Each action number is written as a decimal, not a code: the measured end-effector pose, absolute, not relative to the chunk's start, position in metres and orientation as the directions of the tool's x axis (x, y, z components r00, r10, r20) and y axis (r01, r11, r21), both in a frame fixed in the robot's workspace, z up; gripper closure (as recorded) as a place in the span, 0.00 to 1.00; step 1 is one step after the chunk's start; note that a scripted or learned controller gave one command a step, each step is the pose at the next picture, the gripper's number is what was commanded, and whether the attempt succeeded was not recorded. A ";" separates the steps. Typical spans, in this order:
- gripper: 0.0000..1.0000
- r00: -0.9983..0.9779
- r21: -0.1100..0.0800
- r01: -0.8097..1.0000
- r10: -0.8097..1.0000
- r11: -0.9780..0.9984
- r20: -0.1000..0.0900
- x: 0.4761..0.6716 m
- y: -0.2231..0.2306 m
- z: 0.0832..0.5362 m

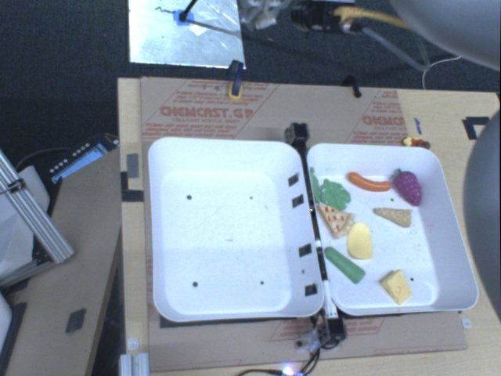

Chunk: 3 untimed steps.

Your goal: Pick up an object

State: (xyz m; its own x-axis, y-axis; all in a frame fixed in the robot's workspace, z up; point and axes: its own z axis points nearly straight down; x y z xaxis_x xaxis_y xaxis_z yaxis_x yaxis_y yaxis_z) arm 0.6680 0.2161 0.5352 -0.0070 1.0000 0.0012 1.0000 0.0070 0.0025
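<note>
The pincer is seen at the far edge, cut off and blurred, so its state cannot be told. In the right bin are held a sausage lying left to right, grapes, a green leaf, a waffle wedge, a bread wedge, a yellow lemon, a cucumber lying diagonally and a cheese block

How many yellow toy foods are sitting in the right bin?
2. A rounded yellow piece lies near the middle of the right bin, beside the waffle slice. A yellow cheese wedge sits toward the near edge. None appear hidden.
</note>
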 end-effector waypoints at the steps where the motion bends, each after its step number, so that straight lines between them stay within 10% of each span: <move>1: 1.00 -0.006 0.002 1.000 1.000 0.006 0.001 0.668 0.235 0.535; 3: 1.00 -0.006 0.003 1.000 1.000 0.006 0.001 0.668 0.231 0.535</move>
State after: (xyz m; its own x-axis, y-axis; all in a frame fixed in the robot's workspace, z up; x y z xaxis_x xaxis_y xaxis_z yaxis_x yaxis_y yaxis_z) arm 0.6681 0.2309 0.5353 -0.0062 1.0000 0.0011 1.0000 0.0062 0.0026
